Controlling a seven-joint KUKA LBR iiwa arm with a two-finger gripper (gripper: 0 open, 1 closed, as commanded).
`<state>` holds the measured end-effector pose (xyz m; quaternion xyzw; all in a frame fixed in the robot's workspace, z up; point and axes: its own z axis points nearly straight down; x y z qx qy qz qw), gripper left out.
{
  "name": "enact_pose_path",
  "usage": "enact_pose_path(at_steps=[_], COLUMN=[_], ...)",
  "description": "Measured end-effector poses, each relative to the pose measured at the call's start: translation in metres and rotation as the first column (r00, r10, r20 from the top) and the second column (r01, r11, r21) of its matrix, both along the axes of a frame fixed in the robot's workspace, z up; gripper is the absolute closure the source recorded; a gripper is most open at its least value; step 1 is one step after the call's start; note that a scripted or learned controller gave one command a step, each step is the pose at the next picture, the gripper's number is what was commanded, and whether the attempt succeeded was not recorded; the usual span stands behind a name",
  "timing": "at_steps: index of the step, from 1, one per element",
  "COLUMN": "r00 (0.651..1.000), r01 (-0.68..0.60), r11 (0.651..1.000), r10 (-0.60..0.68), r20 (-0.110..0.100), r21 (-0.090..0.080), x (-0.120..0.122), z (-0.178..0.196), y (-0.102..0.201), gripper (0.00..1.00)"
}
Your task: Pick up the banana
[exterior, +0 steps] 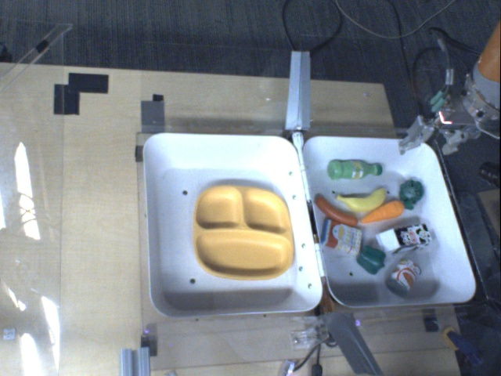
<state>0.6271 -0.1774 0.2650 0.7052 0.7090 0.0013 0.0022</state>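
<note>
The banana (pixel 362 201) lies in the right bin (pixel 450 233), near the middle of its top half. It is yellow and curved, and it lies almost flat, running left to right. It is packed in tight. A red sausage (pixel 335 210) touches its lower left side, and a carrot (pixel 383 212) touches its lower right end. A green bottle (pixel 354 169) lies just above it, with a small gap between. A dark green broccoli (pixel 411 192) sits near its right tip.

The gripper (pixel 427 129) is up at the top right corner of the right bin, over the rim — well apart from the banana. It is small and blurry here, so I cannot tell how it is set.

The step now looks like getting to the banana, and nothing is picked up yet. To do it well, I think the arm should move left and down the picture until it is right over the fat middle of the banana. Then it should turn so it grabs across the short way, not along the long way. The top side has free room — the bottom side does not, so one side may bump the sausage or the carrot. Going straight down and slow should help.

The left bin (pixel 168 210) holds a yellow tray (pixel 241 231), and it is not part of this job.
</note>
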Motion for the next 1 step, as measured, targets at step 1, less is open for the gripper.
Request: enact_pose_path(at_steps=[1], r00=[0.961], r01=[-0.276], r11=[0.961], r10=[0.276], r20=[-0.002], r21=[0.000], x=[-0.0284], z=[-0.1225], y=[0.0642], gripper=[0.00])
